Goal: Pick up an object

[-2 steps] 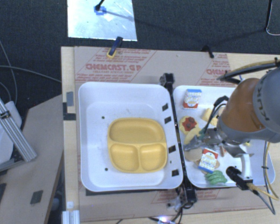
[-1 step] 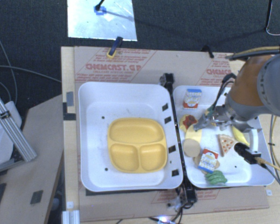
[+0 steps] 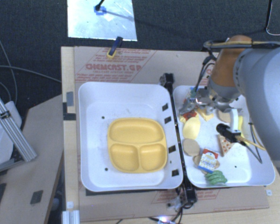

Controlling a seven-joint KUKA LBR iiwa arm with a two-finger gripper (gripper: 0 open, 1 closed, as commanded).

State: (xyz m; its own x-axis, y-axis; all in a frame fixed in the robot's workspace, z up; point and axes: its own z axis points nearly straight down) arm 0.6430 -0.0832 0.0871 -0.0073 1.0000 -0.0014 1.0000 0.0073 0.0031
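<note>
Several small things crowd round the pale yellow lump (image 3: 192,127) in the right bin (image 3: 256,174). A tan disc (image 3: 192,147) lies against the lump's near side. A red-and-white carton (image 3: 208,161) and a green piece (image 3: 216,177) lie farther toward the camera. A pizza-like wedge (image 3: 224,146) sits to the lump's right, and a red scrap (image 3: 188,112) and a yellow wedge (image 3: 206,115) lie just behind it. The gripper (image 3: 199,99) hangs behind the lump, low over the scrap and the yellow wedge. I cannot tell whether it is open or closed. Left of the lump, the left bin (image 3: 91,125) holds a yellow three-part tray (image 3: 136,143), lying flat. Both bins rest on printed cardboard (image 3: 126,62) on the desk (image 3: 42,125).
</note>
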